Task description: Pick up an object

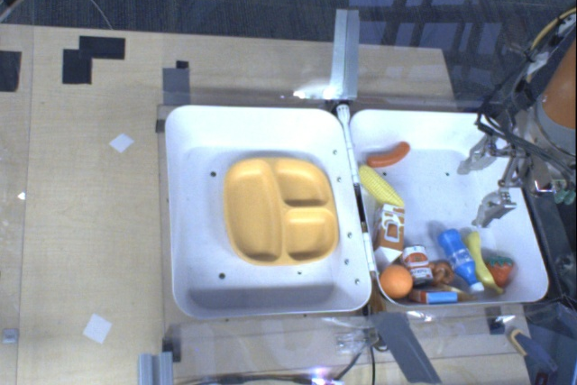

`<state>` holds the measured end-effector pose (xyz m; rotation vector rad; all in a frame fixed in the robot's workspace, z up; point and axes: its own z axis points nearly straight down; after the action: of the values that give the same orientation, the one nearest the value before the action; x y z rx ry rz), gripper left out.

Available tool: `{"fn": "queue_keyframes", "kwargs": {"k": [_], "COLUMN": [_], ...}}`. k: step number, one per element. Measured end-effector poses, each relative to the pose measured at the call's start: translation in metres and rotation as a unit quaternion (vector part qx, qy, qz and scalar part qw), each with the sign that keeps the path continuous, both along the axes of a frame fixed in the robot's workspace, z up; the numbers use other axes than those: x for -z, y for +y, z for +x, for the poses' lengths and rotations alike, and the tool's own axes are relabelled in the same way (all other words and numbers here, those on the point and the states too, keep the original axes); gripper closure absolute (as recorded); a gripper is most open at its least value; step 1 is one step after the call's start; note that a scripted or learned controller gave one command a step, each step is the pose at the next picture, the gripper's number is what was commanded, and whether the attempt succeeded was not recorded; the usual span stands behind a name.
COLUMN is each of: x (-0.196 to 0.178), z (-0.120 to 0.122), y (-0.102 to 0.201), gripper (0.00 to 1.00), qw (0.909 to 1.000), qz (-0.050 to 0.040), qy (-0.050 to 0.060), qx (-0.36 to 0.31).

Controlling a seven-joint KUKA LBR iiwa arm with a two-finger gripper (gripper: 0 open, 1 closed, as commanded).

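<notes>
The things to pick from lie heaped in the near end of the right bin. There is a round orange, smooth and matte, a blue bottle lying on its side, a yellow banana just beside it, and a small red-labelled jar between orange and bottle. A ribbed corn cob lies along the left wall, and a glossy sausage sits apart at the far end. They all look like light plastic toys, packed so closely that several touch. By my reading, that crowding makes the loose sausage the easier target.

The hand hovers over the bare right part of this bin, its two metal fingers spread apart and grasping nothing, well apart from the heap.

The left bin carries a yellow tray with rounded compartments, lying flat. Both bins rest on a pale wooden desk.
</notes>
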<state>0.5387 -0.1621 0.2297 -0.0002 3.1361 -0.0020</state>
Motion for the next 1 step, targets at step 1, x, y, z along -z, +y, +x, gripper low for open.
{"fn": "queue_keyframes", "kwargs": {"k": [1], "x": [0.1154], "z": [0.0716], "y": [0.0191], "gripper": [0.00], "qw": [0.9993], "qz": [0.0022], "qy": [0.004], "qx": [-0.037]}}
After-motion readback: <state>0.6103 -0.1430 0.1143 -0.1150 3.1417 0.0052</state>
